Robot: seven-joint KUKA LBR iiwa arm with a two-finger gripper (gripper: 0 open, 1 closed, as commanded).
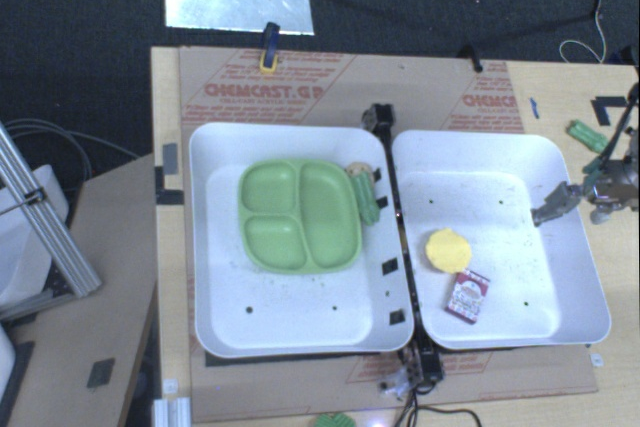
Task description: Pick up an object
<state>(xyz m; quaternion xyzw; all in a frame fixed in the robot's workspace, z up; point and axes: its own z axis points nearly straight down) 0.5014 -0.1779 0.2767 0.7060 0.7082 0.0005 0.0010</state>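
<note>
The right bin [520,165] holds a yellow round object [448,250] and, just below it, a small red packet [467,296]. In the left bin [215,215] lies a green divided plate [300,215], with a green stick-like toy with a beige end [364,192] along the plate's right side. My gripper [552,206] hangs over the right bin's right rim, to the right of and slightly above the yellow object, well apart from it. Nothing shows held in it.
Both bins rest on a cardboard sheet [300,90] on the bench. A yellow clamp [268,50] sits at the back edge, and a green item [585,133] lies on the bench at far right. An aluminium frame [40,225] stands at the left.
</note>
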